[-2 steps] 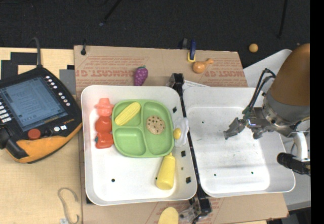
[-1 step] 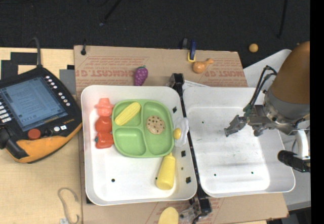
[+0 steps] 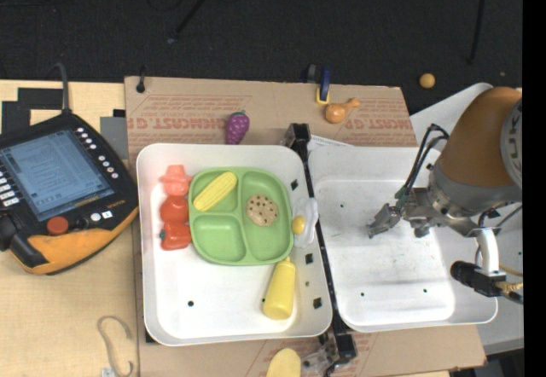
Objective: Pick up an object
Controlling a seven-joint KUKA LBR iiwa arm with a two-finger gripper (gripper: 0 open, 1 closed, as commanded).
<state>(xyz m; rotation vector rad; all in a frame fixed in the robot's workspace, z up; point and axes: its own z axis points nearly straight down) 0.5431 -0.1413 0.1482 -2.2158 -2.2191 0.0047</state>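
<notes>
objects all sit in left bin (image 3: pixel 162 298): green divided tray (image 3: pixel 223 240) with corn cob (image 3: pixel 213 190) and cookie (image 3: pixel 262 210) in its top compartments, red-and-pink toy (image 3: pixel 174 217) touching tray's left edge, yellow bottle (image 3: pixel 280 288) just below tray. arm (image 3: pixel 478 153) reaches over right bin (image 3: pixel 409 303). gripper (image 3: pixel 386 220) low over right bin, nothing visibly in it, can't tell how far open the jaws are.

One fixed camera above the bench (image 3: pixel 77 316), slanting down on both white bins (image 3: pixel 162 298).
</notes>
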